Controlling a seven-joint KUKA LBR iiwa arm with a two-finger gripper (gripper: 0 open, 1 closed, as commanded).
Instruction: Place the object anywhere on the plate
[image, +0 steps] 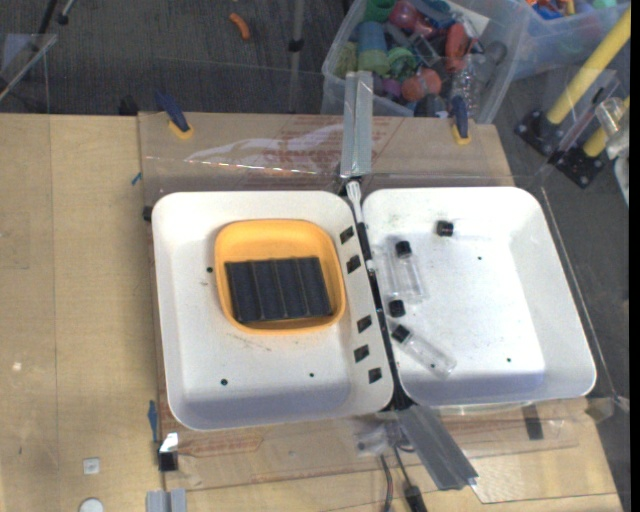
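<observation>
Risk assessment, camera view: the block (278, 288), dark and ribbed, lies flat on the orange plate (232, 243), inside its rim and roughly centred. The plate sits in the left bin (180, 300). On this evidence I judge the placement already met, so the main hazard is any further pass at it. A fresh grab could drag the block over the rim or push the plate across the bin floor. The block is low and wide, so I expect a poor purchase on it from above.

Second hazard: the right bin (520, 300) holds clear tubes (408, 270) that barely stand out from the white floor. A program hunting for an object could mistake them or clip them, and they would likely roll.

Claw: I cannot tell its state from this frame.

Count:
- Bins: two, side by side on the worktop (70, 300).
- Plate: one.
- Block: one.
- Clear tubes: two, each with a dark end, both near the divider.
- Small black bits (444, 228): two loose as far as I can make out, one at the back of the right bin, one between the tubes.
</observation>
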